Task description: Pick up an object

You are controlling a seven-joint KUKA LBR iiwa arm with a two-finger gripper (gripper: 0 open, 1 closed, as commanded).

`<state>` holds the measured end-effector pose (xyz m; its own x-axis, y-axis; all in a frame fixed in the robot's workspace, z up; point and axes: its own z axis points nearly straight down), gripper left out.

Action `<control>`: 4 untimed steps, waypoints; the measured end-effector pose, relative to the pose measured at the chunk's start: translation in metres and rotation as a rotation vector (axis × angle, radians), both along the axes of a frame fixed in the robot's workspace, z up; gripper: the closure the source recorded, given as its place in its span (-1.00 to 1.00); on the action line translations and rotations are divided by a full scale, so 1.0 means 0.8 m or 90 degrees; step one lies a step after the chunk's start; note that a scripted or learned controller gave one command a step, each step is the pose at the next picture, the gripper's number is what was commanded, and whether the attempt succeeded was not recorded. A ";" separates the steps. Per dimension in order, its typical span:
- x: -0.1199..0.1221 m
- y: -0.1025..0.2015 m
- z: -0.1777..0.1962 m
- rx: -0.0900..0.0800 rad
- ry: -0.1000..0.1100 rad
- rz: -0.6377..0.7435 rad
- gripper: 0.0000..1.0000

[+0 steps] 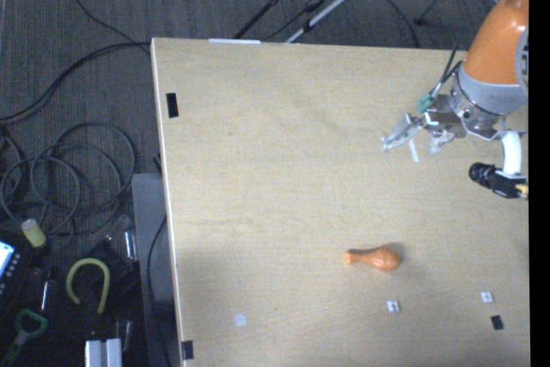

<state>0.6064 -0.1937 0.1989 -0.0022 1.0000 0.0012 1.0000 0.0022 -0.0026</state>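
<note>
Gripper [406, 141] hovers over tan bench top [284, 168], fingers apparently spread, nothing between them. Orange object [375, 258] lies well apart, nearer camera, untouched.

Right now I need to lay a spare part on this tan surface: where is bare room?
Most of the tan surface is bare: the broad left and middle stretch, from the black marker down toward the orange object. The upper right is crowded by the claw and arm. Small markers dot the lower right.
</note>
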 end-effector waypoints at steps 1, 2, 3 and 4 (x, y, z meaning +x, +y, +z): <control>0.058 -0.036 -0.070 -0.003 -0.001 0.086 -1.00; 0.078 -0.035 -0.144 -0.003 -0.001 0.140 -1.00; 0.078 0.041 -0.143 -0.001 -0.002 0.297 -1.00; 0.079 0.042 -0.131 -0.001 -0.003 0.297 1.00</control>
<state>0.6692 -0.1601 0.0938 -0.4512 0.8924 -0.0011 0.8924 0.4512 0.0015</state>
